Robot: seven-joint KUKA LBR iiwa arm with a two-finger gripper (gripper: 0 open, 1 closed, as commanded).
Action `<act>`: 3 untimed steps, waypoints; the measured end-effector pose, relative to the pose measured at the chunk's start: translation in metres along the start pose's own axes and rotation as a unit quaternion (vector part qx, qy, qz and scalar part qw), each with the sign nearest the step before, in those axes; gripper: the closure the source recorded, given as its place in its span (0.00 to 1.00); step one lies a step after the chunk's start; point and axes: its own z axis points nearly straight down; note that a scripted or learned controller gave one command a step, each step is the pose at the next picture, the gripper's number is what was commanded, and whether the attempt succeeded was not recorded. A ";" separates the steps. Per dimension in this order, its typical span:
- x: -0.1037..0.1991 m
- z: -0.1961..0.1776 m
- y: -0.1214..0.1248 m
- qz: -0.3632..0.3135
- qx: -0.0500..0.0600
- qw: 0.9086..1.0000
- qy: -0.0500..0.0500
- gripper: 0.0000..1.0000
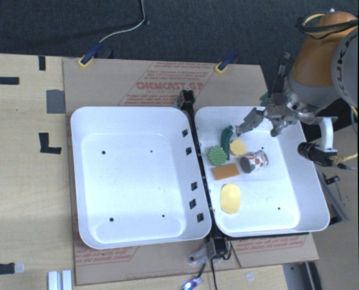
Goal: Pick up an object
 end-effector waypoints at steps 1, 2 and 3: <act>0.027 0.142 0.011 -0.001 0.001 1.000 0.000 0.00; 0.018 0.134 -0.129 0.003 0.003 1.000 0.000 0.00; 0.015 0.134 -0.072 0.000 -0.001 1.000 0.000 0.00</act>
